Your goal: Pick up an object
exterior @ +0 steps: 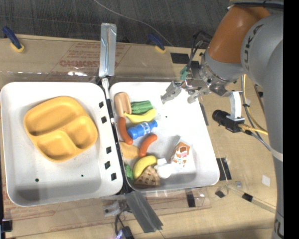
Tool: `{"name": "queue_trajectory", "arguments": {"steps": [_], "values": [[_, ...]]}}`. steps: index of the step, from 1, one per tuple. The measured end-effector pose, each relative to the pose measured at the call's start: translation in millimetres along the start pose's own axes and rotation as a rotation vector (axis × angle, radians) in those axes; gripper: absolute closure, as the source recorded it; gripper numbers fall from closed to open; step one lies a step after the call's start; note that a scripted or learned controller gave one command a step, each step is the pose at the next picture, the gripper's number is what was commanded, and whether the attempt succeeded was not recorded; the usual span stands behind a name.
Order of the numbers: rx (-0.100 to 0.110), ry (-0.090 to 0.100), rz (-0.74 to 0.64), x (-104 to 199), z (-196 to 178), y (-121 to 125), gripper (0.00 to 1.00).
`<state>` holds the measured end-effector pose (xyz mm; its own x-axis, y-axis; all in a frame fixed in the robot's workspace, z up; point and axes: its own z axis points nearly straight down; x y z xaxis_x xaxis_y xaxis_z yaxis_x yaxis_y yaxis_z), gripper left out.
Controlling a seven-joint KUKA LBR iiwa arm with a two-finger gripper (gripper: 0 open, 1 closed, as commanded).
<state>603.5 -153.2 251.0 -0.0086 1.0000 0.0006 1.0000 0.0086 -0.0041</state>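
Two shallow white bins sit side by side in our single overhead view: the left bin (pixel 15 183) holds a yellow divided tray (pixel 61 127), and the right bin (pixel 202 148) holds toy food heaped along its left side, among it a blue bottle (pixel 142 129), a banana (pixel 143 163) and a small carton (pixel 181 154). We see the gripper (pixel 182 93) over the right bin's far right corner, fingers spread apart with nothing between them, well apart from the heap.

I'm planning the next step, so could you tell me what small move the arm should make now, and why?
Probably move the gripper left and down toward the toy pile. It hovers at the top right of the right bin, holding nothing, while the nearest toys, the green vegetable and blue bottle, lie lower and to the left.
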Motion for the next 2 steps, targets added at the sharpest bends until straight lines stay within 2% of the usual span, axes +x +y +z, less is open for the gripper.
{"name": "queue_trajectory", "arguments": {"steps": [1,2], "values": [[0.009,0.002,0.087,37.2,154.5,-72.1,0.00],[0.002,0.000,0.083,36.3,141.6,-69.7,1.00]]}}
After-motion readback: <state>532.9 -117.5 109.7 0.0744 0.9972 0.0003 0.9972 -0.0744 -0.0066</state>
